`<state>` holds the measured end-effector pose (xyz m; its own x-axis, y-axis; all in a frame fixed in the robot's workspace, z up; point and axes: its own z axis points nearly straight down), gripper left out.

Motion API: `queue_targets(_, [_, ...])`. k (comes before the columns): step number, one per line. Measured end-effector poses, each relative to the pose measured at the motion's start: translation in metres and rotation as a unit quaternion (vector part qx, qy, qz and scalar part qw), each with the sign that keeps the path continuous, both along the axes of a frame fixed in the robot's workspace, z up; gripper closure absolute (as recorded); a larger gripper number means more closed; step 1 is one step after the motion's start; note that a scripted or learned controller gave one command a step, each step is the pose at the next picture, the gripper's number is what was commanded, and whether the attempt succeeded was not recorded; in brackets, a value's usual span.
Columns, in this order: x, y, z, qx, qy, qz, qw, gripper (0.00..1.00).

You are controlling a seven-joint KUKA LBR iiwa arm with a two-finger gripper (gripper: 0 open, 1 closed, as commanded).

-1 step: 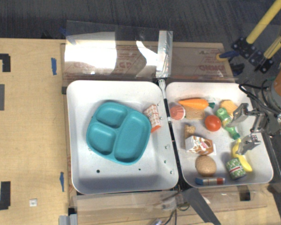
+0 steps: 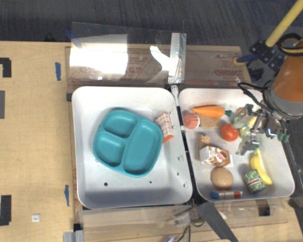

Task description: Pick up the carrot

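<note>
Carrot [image 2: 209, 111]: lies on its side near the far wall of the right bin [image 2: 288, 185], pointed end toward the view's right, thick end just beside a round pinkish-red lid or cup [image 2: 191, 119]. Nothing grips it.
Gripper [image 2: 252, 130]: a tangle of metal and cable over the right part of the right bin, right of the carrot and clear of it.
Jaws: cannot tell whether they stand wide or narrow; the parts blur into the clutter beneath. Nothing is seen held between them.
Arm [image 2: 292, 82]: comes in from the view's right, orange band above the wrist, above the far right corner of the right bin.
Tomato [image 2: 230, 132]: a small red round thing just left of the gripper, nearer the camera than the carrot.
Banana [image 2: 260, 168]: yellow, lying along the right side of the right bin, below the gripper.
Green can [image 2: 254, 180]: small, touching or just beside the banana's lower end.
Potato [image 2: 221, 177]: brown and round, near the front of the right bin.
Snack packet [image 2: 214, 155]: brown and white, between the lid and the potato.
Marker [image 2: 226, 195]: lies along the front wall of the right bin.
Left bin [image 2: 86, 105]: holds a teal divided plate [image 2: 128, 142] with three compartments, tilted on the bin floor.
Small tube or wrapper [image 2: 165, 126]: white with red print, just beside the plate's far right edge.
Bench [image 2: 28, 135]: pale wood, left of both bins.
</note>
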<state>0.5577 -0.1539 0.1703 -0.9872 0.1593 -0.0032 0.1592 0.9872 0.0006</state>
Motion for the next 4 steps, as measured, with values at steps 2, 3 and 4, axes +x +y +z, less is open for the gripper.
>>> queue_targets(2, [0.082,0.052,-0.073,-0.0035,-0.003,-0.171,0.9853,0.00])
queue_targets(3, [0.098,0.047,-0.073,-0.0034,0.017,-0.158,0.9873,0.00])
queue_targets(4, [0.027,0.046,-0.073,0.0009,-0.013,-0.187,0.9823,0.00])
